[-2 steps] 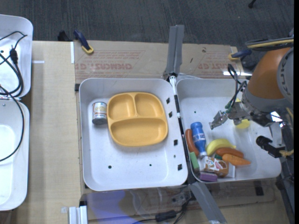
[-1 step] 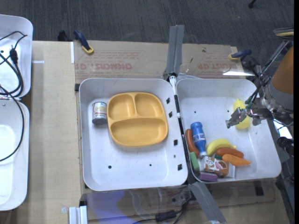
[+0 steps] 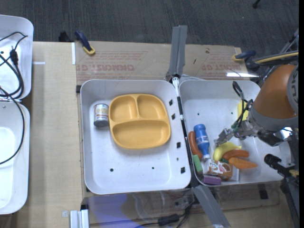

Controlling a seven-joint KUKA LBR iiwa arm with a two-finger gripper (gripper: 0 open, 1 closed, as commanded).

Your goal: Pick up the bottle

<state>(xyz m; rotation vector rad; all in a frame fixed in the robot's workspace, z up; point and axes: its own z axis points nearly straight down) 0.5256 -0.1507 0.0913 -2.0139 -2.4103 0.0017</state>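
Observation:
The bottle (image 3: 201, 139) is blue with a pale label and lies on its side in the right bin (image 3: 209, 106), close to that bin's left wall. My gripper (image 3: 229, 135) hangs low over the right bin, a short way right of the bottle and just above a yellow banana (image 3: 222, 151). Nothing shows as held in it. The grey arm with its orange band (image 3: 278, 99) reaches in from the right and hides part of the bin's right side.
A red sausage (image 3: 192, 144), a green piece (image 3: 196, 164), a purple piece (image 3: 212, 179), a snack packet (image 3: 221, 169) and orange carrots (image 3: 241, 161) crowd around the bottle. The left bin (image 3: 95, 170) holds a yellow divided plate (image 3: 140, 120) and a small can (image 3: 100, 114).

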